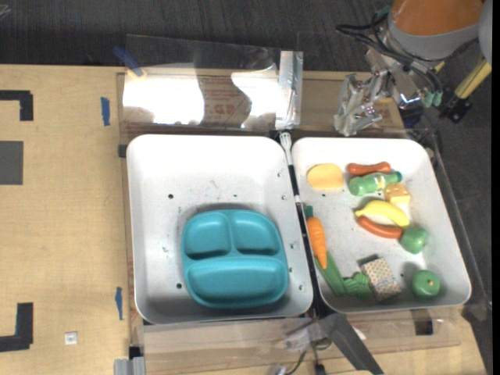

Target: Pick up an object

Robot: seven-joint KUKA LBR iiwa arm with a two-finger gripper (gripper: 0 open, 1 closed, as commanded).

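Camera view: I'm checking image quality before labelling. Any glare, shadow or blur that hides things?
Camera view: strong glare whitens the clear plastic sheet behind the bins; the teal divided plate casts a soft shadow on the left white bin; the metal two-finger gripper looks slightly blurred; toy foods stay readable.

On the worktop [62, 209] there are 2 white bins: the left bin [156, 170] has 1 teal tray [233, 258] w/ 3 compartments, and the right bin [445, 225] has approx. 11 toy foods. Counted by kind, these are 2 sausages, the upper sausage [367, 168] and the lower sausage [379, 226], 1 carrot [316, 241], 1 banana [383, 212], 1 green apple [426, 284], 1 small green ball [413, 240], 1 yellow round piece [326, 176], 1 green-yellow corn-like piece [373, 183], 1 pale cheese-like wedge [400, 197], 1 dark green veg. [348, 283] and 1 speckled block [380, 274]. Some pieces overlap, so the count in the right bin is not fully sure.
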